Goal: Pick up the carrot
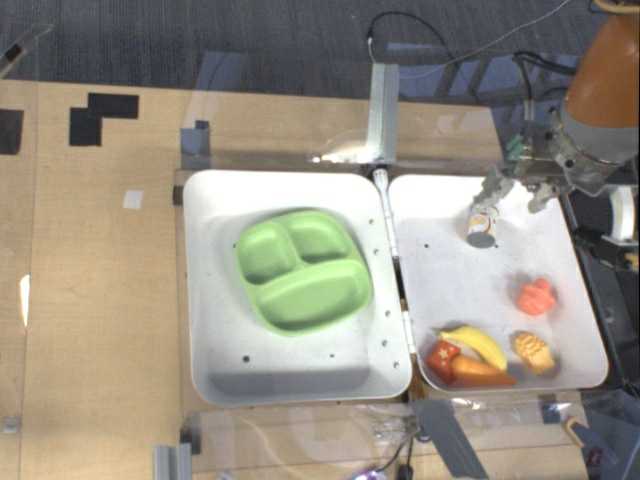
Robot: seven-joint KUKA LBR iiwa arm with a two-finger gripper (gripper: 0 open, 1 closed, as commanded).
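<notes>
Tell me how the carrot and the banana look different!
The carrot is orange, and the banana is yellow. The carrot lies nearly straight along the bin's near edge, while the banana curves like an arch just behind it. The carrot sits closer to the bin's near wall; the banana sits a bit farther in. Both are long toy foods lying flat, side by side in the right bin's near corner, away from the tool.
</notes>
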